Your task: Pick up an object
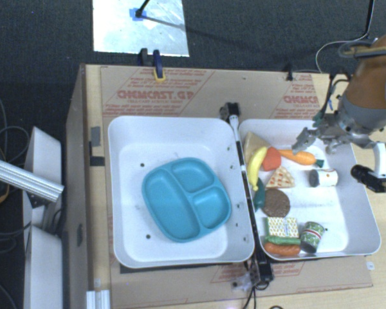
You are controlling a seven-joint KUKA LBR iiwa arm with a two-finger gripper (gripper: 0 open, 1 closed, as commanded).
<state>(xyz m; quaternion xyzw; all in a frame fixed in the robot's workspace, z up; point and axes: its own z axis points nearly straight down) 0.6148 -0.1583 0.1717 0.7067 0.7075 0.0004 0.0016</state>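
Two white bins sit side by side on the desk (180, 85). The left bin (125, 172) holds one thing: a blue tray (185, 198) with three compartments, lying near its middle.

The right bin (363, 227) holds the toy food, mostly crowded along its left side. From the top: one yellow banana (257, 163) standing along the left wall, one red piece (271, 160) just beside it, one orange carrot (298, 156) lying across to the right, and one pizza slice (279, 178) below the red piece. A dark green piece (260, 194) touches the banana's lower end. Below that lies one brown round cookie (276, 203), then one patterned block (282, 226), one small can (312, 235) to its right, and one hot dog (282, 246) along the bottom wall. One white cylinder (323, 177) with a dark end lies apart, right of the pizza.

The fingers (303, 140) reach in from the right, over the bin's upper part, just above the carrot. Whether they are wide or narrow cannot be told.
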